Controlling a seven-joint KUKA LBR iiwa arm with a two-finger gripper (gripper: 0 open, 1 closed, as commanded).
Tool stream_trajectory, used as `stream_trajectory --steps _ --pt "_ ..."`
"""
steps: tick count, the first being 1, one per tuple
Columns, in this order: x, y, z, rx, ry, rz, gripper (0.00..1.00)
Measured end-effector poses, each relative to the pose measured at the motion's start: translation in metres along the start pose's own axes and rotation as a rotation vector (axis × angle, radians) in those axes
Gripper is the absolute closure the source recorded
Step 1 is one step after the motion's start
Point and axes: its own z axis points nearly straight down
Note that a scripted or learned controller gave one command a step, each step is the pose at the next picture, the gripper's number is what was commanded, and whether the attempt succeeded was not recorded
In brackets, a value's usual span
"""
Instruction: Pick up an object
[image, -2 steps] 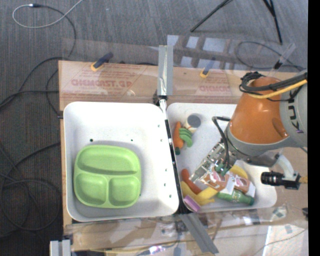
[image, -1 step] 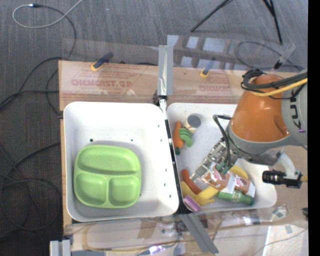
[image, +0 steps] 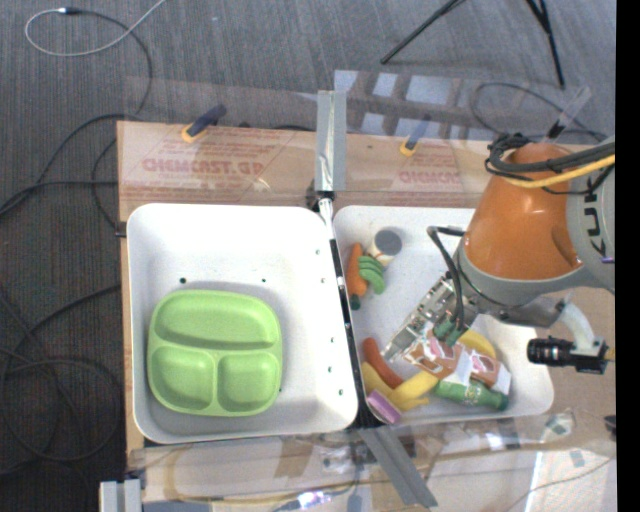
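Two white bins sit side by side on the table (image: 200, 160). Left bin (image: 230, 230) holds a green tray (image: 214, 352) near its front left corner, with free floor behind it. Right bin (image: 420, 222) has toys heaped at its front edge: banana (image: 415, 388), green bottle (image: 470, 395). Gripper (image: 412, 335) hangs just above this heap; whether it is released or clenched, I cannot tell.

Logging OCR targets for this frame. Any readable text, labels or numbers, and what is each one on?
"CHEMCAST GP", roughly; faint red print, blurred, on the brown board behind the left bin.
Similar red print on the board behind the right bin: too blurred to read.
Dark letters on the arm: cut off, unreadable.
Small packet in the right bin: print too small to read.
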Motion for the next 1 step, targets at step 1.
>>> stream_trajectory --steps 1 --pt "0.0006 0.0007 -0.0083 0.000 0.002 0.000 1.00"
